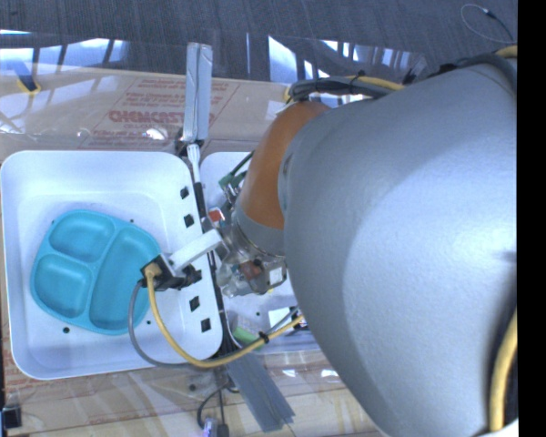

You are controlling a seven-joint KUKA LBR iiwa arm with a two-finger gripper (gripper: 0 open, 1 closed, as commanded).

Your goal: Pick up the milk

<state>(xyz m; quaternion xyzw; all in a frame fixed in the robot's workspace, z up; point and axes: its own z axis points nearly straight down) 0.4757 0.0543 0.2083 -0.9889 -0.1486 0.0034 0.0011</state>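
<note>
Most of what we can make out is the arm (409, 235) itself: its grey bulk reaches in from the right and covers nearly all of the right bin (220, 167), with the orange band (268, 176) sitting just above the wrist. Next in size, the left bin (36, 353) lies open to us, and a blue sectioned plate (86, 271) rests flat in its left half. Between the bins runs the upright divider (198, 89), and a yellow cable (168, 335) loops from the wrist out over the left bin's near corner.

The gripper (247, 276) hangs low over the right bin's left part, close to the divider. We cannot tell how its hand is set, nor whether it has hold of anything; the wrist hardware hides that. The milk we cannot pick out with any confidence. Small green and red scraps (241, 333) of something peek from under the wrist in the right bin, too little to name.

As for what could go wrong, we judge three risks. A closing grip may catch nothing, or the wrong item, since things appear crowded under the wrist. Working so near the divider, the hand could strike the bin wall. And the trailing cable could snag on the bin rim as the arm lifts.
</note>
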